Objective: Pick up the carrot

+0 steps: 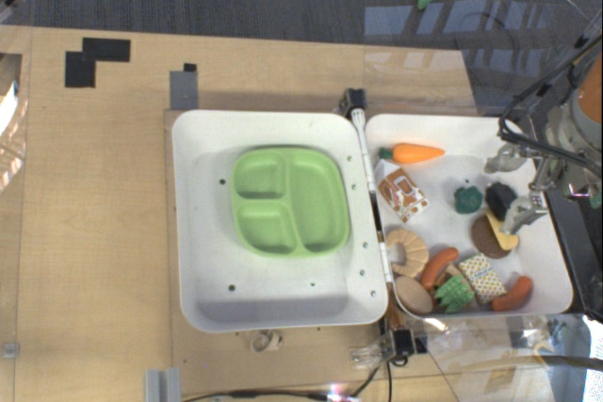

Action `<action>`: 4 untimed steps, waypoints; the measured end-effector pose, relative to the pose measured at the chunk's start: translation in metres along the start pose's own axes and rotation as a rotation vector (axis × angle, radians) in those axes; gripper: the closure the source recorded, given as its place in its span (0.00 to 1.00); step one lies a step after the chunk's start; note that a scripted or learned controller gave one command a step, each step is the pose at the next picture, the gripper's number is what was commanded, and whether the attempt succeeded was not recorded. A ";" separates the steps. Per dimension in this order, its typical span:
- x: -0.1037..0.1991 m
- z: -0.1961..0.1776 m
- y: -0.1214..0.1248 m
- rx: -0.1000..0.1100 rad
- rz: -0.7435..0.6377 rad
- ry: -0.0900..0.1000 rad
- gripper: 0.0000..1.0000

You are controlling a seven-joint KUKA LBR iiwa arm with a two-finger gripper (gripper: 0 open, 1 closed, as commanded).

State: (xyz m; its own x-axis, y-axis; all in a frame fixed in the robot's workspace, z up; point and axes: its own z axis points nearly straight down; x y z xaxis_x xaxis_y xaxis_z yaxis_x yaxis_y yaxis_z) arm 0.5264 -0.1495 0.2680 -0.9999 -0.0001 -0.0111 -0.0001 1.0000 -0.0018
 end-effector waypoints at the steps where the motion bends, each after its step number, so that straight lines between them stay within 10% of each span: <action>1: -0.054 0.002 -0.039 0.001 -0.115 -0.003 0.00; 2: -0.079 0.130 0.015 -0.007 -0.068 0.010 0.00; 3: -0.115 0.165 0.048 0.002 -0.061 -0.004 0.00; 4: -0.138 0.181 0.010 -0.001 0.346 0.027 0.00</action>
State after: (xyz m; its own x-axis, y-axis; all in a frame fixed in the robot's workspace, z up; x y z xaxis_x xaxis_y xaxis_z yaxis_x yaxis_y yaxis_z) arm 0.6667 -0.1401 0.0886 -0.9405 0.3394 0.0156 0.3394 0.9406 -0.0017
